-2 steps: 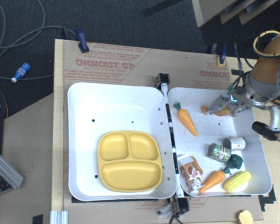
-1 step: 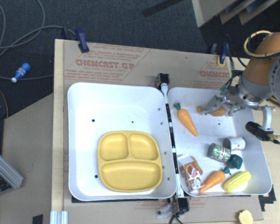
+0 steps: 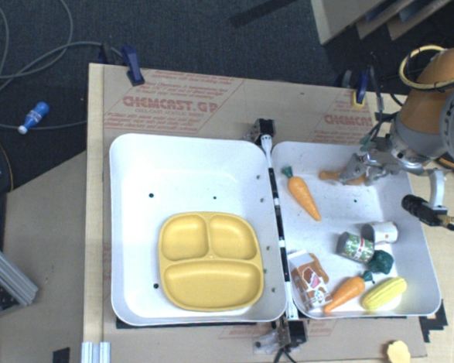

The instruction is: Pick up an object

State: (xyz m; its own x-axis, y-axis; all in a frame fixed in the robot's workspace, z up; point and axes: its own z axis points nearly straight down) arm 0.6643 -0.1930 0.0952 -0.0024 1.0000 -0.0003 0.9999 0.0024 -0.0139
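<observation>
- Over the right bin [image 3: 419, 260], at its 1 o'clock corner, we see the grey arm's hand [image 3: 361, 169] lowered close to the white floor; whether its fingers are apart or together we cannot tell.
- Just at the hand's 9 o'clock lies a small brown piece [image 3: 332, 176], too blurred for us to name.
- We find a carrot [image 3: 303, 196] near the bin's 10 o'clock, pointing toward the centre.
- Along the bin's 5 o'clock side we count a green-labelled can [image 3: 356, 246], a dark green item [image 3: 381, 262], a yellow corn cob [image 3: 384, 293], a second carrot [image 3: 346, 292] and a brown packet [image 3: 311, 279].
- At 9 o'clock on the counter [image 3: 217, 98], the left bin [image 3: 134, 178] carries a yellow divided plate [image 3: 210, 261].
</observation>
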